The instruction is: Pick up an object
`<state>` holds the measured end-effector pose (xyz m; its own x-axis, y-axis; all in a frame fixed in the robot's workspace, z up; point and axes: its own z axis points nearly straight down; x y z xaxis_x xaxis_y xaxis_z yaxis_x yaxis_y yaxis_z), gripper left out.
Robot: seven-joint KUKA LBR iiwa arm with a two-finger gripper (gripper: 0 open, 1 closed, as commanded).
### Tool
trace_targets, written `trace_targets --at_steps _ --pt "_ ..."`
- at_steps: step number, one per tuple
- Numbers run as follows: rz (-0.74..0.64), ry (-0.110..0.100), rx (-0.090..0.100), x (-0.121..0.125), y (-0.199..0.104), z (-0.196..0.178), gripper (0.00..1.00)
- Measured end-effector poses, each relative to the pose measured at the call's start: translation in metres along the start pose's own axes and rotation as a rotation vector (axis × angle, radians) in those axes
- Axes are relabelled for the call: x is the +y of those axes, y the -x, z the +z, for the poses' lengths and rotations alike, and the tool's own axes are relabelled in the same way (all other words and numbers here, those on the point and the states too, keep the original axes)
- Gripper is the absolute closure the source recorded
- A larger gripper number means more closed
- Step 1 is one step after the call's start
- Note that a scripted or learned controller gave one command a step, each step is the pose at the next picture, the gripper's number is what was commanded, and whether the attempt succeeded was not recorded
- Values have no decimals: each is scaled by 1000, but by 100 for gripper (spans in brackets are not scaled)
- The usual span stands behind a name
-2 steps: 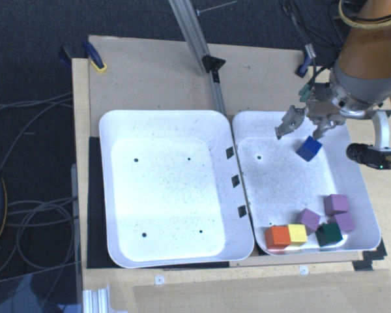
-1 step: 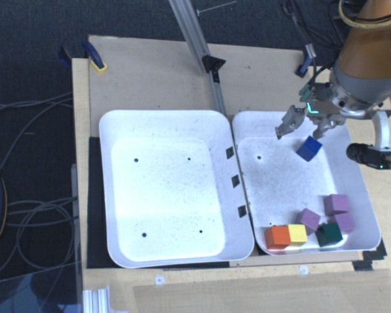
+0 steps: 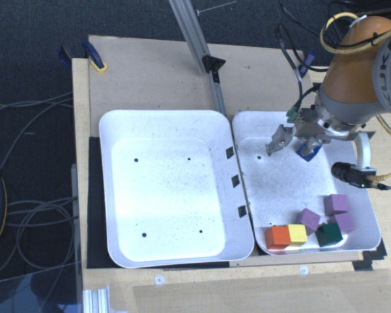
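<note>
My gripper [image 3: 292,146] hangs over the upper part of the right bin [image 3: 274,188], its two fingers spread apart with bare bin floor showing between them. A small blue piece [image 3: 308,150] sits at the right finger's tip; I cannot tell whether it is a loose object or part of the finger. Several blocks cluster in the bin's near right corner: an orange block [image 3: 278,236], a yellow block [image 3: 297,233], a dark green block [image 3: 328,233] and three purple blocks [image 3: 309,217], [image 3: 337,204], [image 3: 345,222]. The gripper is well above and apart from this cluster.
The left bin [image 3: 163,188] lies beside the right one, with black clips [image 3: 235,180] along the shared rim. A slanted metal pole [image 3: 195,38] crosses the bench behind the bins. A black cable plug [image 3: 352,173] hangs to the right of the gripper.
</note>
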<state>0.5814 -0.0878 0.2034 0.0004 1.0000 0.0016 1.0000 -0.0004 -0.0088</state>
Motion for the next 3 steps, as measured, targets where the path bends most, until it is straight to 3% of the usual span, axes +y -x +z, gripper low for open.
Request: trace_targets --at_steps 2,3 --pt "-1 2 0 -4 -1 107 0" --pt "-1 10 0 -2 -2 93 100"
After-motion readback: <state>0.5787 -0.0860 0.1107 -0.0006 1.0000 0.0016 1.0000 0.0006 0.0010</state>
